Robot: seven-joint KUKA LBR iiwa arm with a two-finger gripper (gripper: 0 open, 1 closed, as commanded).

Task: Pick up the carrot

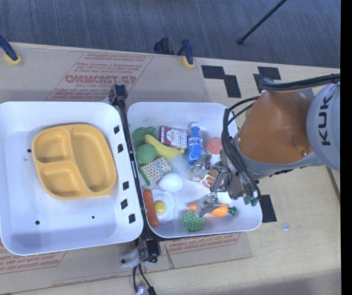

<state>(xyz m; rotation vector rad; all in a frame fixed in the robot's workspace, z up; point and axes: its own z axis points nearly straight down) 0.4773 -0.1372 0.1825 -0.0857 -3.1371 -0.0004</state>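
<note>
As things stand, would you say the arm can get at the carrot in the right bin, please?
Probably yes. The hand is already down at the carrot, near the front edge of the right bin. A green toy lies just beside it, but nothing covers the carrot from above.

A yellow divided tray point(74, 160) lies in the left bin point(3, 165); a banana point(161, 147) in the right bin point(163, 110)

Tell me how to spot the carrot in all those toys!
Look in the right white bin, down at its near right corner under the gripper. The carrot lies there, small and orange, beside a bumpy green toy. It has a little green tip.
</note>
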